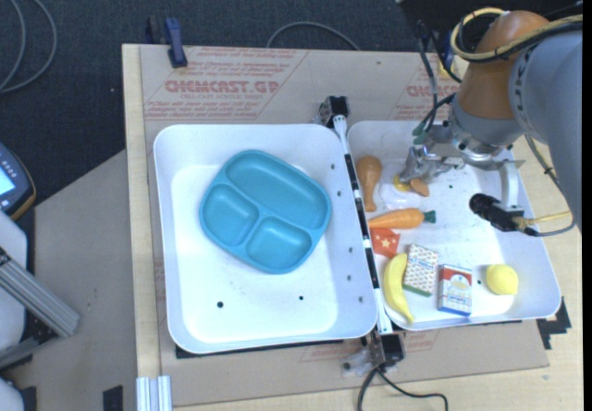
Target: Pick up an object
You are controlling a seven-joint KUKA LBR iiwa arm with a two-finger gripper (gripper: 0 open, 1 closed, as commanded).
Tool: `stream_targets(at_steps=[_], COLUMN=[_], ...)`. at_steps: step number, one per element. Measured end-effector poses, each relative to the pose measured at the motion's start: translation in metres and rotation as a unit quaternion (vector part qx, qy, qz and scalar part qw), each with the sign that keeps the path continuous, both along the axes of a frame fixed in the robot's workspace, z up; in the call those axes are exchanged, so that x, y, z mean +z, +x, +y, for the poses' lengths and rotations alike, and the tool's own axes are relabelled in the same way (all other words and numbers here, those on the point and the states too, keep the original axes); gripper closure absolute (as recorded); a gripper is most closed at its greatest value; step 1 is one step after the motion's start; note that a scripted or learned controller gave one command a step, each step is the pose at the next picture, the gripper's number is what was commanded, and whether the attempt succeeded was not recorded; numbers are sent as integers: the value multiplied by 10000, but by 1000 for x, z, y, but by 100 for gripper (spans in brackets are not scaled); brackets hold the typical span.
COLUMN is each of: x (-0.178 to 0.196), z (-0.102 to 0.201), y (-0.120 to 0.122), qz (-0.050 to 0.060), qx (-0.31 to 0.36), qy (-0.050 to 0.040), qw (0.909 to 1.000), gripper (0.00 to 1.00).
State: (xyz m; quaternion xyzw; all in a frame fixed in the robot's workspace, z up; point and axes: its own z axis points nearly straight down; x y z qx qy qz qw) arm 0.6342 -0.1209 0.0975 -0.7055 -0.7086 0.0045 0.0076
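In the right bin (541,293), nearest you: banana (398,287), two small cartons, lemon (502,280). Further in lies the carrot (400,218). At the bin's 11 o'clock the pincer (418,171) sits low over a small orange item (413,185); you cannot tell its opening or any hold.

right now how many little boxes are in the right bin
2: a checkered box beside the banana, and a red-and-white box between it and the lemon. The arm could hide others.
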Motion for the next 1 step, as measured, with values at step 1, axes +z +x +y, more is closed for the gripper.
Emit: stream_targets(at_steps=[1], x=[94], z=[88], y=[-23], qz=[-132], qx=[23], qy=[-8], qw=[9999], gripper=[100])
